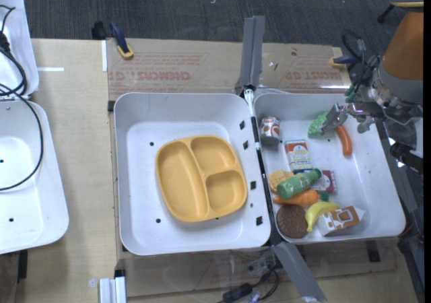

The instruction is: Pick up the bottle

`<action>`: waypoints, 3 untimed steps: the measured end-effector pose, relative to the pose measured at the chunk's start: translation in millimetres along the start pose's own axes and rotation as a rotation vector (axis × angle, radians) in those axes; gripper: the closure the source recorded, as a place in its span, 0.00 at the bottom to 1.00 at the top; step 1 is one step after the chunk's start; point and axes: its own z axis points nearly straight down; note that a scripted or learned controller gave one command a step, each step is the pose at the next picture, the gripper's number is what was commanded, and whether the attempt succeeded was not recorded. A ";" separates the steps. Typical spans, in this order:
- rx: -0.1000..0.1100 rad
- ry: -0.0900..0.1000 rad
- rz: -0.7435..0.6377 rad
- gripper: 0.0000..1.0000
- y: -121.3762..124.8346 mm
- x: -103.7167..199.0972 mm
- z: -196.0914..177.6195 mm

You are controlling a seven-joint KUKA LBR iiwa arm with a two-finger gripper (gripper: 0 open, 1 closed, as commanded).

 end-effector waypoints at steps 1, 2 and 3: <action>0.000 0.000 0.107 0.00 60.7 2.9 73.5; -0.004 -0.002 -0.100 0.00 72.8 -14.5 116.8; -0.007 -0.002 -0.348 0.00 54.8 -2.5 127.7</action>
